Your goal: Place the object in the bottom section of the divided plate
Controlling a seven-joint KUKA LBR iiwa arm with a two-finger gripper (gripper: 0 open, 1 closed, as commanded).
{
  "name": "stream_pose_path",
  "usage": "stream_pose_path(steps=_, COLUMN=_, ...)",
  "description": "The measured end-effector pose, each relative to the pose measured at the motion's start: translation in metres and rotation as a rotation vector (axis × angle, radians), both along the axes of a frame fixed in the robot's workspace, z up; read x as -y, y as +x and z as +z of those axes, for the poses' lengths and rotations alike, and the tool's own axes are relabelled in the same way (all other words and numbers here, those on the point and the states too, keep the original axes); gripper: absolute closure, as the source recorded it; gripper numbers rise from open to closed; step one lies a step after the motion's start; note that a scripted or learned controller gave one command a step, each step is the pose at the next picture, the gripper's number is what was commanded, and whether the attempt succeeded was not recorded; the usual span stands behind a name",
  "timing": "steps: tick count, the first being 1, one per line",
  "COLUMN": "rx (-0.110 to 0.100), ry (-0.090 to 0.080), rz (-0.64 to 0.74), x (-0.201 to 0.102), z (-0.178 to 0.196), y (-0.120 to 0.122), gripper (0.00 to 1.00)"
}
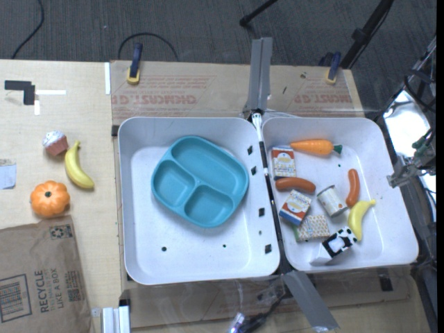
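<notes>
Altogether one divided plate [200,180]; two bananas [359,218]

Just one camera here, mounted up above the bench and looking down at a bit of a slant, so the far edge sits at the top of the frame. It's pulled back enough to catch both white bins whole, left bin [132,207] and right bin [388,186] side by side around the middle. You also get the wooden bench top [41,130] off to the left, some cardboard [180,89] behind the bins, and a strip of dark floor [139,12] along the top
</notes>
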State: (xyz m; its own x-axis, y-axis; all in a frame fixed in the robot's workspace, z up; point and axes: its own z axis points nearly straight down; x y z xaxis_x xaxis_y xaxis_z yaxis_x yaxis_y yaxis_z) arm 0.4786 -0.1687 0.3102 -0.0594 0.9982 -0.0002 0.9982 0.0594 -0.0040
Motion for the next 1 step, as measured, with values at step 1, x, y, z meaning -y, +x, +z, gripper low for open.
stream_pose_path(steps=1, rx=0.006, ry=-0.002, rz=-0.305, x=0.0251, z=-0.2065, y=-0.0009, gripper=1.00)
